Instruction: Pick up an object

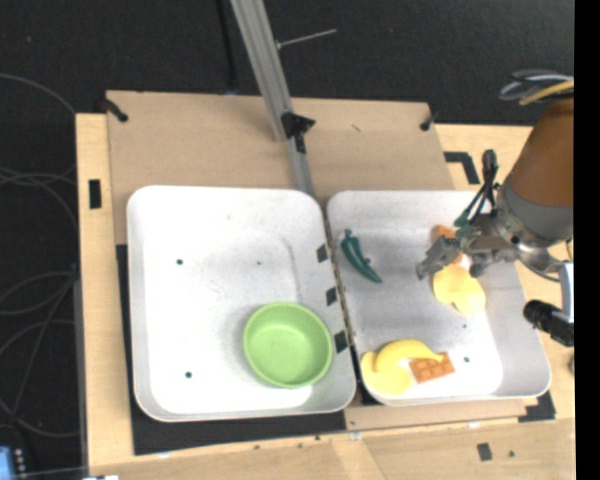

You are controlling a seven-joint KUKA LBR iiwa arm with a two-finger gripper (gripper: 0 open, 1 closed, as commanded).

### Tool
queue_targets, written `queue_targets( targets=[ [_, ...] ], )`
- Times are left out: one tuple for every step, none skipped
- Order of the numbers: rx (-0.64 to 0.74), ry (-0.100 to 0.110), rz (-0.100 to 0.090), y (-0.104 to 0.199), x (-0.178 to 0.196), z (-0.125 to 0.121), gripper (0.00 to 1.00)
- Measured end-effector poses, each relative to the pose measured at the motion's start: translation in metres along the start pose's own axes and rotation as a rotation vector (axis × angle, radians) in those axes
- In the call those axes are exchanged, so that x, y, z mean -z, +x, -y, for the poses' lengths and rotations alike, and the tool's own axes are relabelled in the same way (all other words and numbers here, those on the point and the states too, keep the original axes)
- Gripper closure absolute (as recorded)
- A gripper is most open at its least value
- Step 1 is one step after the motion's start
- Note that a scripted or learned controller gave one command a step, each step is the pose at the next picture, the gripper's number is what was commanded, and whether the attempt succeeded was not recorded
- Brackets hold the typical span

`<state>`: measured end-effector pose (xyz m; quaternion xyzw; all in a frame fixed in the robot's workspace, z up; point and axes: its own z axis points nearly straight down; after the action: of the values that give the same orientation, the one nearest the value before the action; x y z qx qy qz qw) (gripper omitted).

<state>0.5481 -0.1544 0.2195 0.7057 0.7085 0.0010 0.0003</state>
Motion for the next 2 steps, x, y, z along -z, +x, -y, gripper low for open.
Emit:
queue_targets(
  targets=[
    [-0.001, 0.000, 0.000, 0.000, 0.000, 0.000, 0.00],
    [-0.003, 0.006, 0.002, 0.004, -0.056, -0.007, 0.00]
  ],
)
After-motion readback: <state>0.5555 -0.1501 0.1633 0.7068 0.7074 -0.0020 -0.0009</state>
